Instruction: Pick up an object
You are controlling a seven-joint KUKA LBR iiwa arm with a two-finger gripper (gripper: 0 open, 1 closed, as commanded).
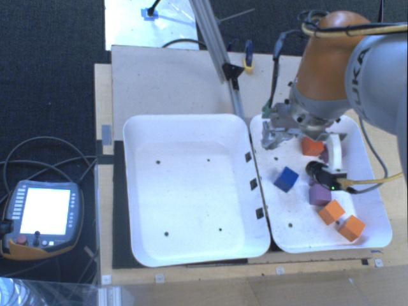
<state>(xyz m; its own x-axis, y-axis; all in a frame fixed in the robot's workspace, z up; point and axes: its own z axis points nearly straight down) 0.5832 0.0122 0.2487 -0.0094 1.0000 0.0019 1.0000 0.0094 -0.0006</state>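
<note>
over the right bin (373,234), gripper (273,134), blue block (286,178) below

The grey arm enters from the upper right of the frame and bends toward the centre right. Its orange band bulges near the top edge, above the wrist. Below the band the wrist points downward, ending in the tool (273,137), a grey metal assembly sitting right of centre, with cables looping beside the arm.
</note>
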